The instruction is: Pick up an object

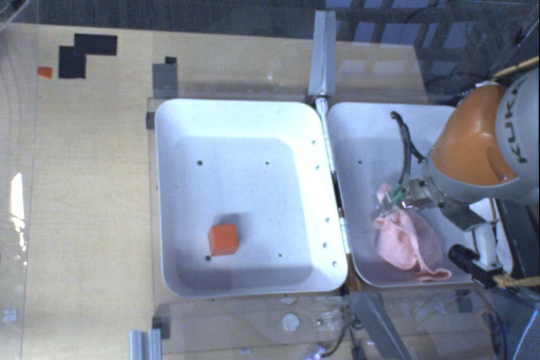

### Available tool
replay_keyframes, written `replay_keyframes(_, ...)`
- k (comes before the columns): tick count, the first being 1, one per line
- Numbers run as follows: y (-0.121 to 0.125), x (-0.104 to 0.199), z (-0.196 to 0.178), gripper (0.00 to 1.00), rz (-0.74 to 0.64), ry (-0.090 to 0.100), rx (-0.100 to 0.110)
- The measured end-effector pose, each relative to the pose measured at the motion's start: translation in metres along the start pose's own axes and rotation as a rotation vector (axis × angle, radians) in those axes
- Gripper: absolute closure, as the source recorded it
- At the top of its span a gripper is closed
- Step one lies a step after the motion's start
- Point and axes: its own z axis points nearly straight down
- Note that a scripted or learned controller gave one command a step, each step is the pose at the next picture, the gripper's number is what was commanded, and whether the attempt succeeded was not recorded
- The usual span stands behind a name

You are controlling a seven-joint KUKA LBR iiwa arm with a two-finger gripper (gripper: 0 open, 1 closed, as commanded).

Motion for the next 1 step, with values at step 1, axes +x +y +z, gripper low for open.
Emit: replay_keyframes(1, 0.0145, 0.0113, -0.0691, 1.0, -0.014, 0.017, 0.036)
